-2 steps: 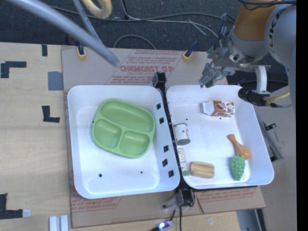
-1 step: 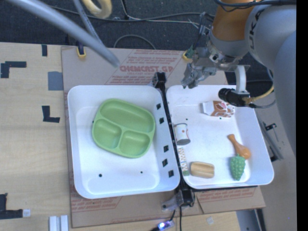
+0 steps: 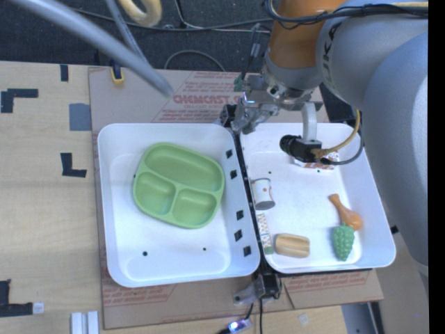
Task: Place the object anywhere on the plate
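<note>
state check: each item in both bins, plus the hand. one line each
green plate: upright, flat in left bin, nothing on it
small can: on its side, right bin, by the divider
tan loaf: lying flat, right bin
green bunch: lying, right bin
orange drumstick: lying beside green bunch
hand: over the divider's far end, clear of all items

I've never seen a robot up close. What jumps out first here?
The big grey arm with an orange band looms at upper right, its end effector near the far end of the divider between the bins. A light green three-compartment plastic plate lies in the left white bin.
</note>
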Motion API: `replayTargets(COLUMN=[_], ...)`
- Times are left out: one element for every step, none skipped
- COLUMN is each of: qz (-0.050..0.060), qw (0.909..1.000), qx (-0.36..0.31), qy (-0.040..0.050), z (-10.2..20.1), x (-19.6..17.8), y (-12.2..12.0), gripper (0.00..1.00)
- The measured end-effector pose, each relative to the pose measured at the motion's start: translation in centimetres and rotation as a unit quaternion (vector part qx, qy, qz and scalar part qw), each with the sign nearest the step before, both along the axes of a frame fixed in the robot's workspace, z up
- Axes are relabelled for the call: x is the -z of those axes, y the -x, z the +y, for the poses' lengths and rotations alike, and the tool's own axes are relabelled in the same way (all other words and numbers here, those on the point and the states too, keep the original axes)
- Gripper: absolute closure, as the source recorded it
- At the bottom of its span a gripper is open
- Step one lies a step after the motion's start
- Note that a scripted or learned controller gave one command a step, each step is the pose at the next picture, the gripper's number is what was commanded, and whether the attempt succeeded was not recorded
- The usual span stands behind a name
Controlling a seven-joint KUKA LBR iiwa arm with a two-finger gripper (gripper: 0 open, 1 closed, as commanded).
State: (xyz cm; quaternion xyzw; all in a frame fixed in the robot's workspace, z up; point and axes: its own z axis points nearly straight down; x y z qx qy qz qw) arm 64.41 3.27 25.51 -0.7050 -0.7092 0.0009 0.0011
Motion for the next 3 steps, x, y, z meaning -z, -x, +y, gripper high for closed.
replayTargets(qz=[0.000, 0.001, -0.001], qw=[1.0000, 1.0000, 1.0000], qx=[0.000, 0.000, 0.000], qy=[-0.0001, 0.0004, -0.0003], z=[5.9, 11.9, 15.7], x=[1.8, 3.4, 2.1], y=[-0.2, 0.5, 1.3], gripper=[1.00, 1.00, 1.00])
